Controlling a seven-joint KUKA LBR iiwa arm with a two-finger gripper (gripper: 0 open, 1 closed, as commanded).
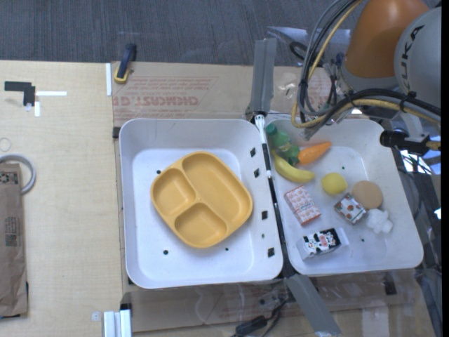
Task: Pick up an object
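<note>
Probably light, firm and slippery: lemon (334,183) in right bin (393,248). Best pinched across the middle. Impossible to tell grip state.

A yellow divided plate (201,199) is seen lying in the left white bin (140,258), turned at a slant. On the pale wooden worktop (63,160), a brown paper bag (12,237) is laid at the left edge, with a grey ring (27,167) just beyond it. A black bracket (21,90) is found at the far left. A yellow-and-black clip (125,63) is placed at the far edge of a cardboard sheet (172,93) behind the bins.
</note>
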